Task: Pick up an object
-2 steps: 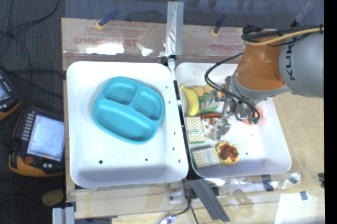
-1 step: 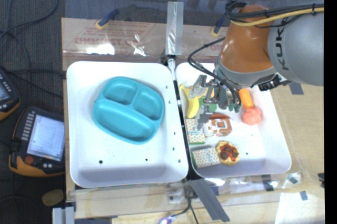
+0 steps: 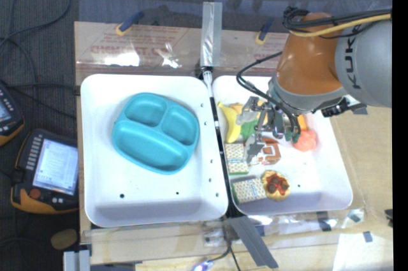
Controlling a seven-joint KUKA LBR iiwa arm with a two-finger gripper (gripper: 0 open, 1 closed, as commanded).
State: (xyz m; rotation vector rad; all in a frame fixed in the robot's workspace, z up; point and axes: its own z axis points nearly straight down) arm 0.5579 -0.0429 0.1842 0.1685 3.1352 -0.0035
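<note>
We find the pincer (image 3: 266, 129) low over the right bin (image 3: 331, 164), hanging among a tight cluster of small toy foods, and we cannot tell how it is set from this slanted look down on it: dark metal parts and cabling blur together there. Nothing is clearly seen inside it, so we judge that no object is picked up yet.

Just left of it lies a yellow banana (image 3: 229, 120), close against the bin's left wall. Right of it sits an orange-pink fruit (image 3: 306, 139). Near of it lie a small red-and-white packet (image 3: 270, 152), a checkered green packet (image 3: 234, 158), a second patterned packet (image 3: 247, 189), and a little pizza slice (image 3: 275, 183) with dark toppings.

The main risk, as we judge it, is crowding. With things touching or almost touching under the pincer, a closing move may catch two at once, or wedge an edge and push the rest aside. The flat packets lie low on the bin floor and may slip out. The banana beside the wall leaves little room on that side, so a descent there may strike the rim. The round fruit may roll away when nudged.

The left bin (image 3: 102, 155), well apart, holds a blue divided plate (image 3: 156, 131). Both bins rest on the tabletop (image 3: 108, 43).
</note>
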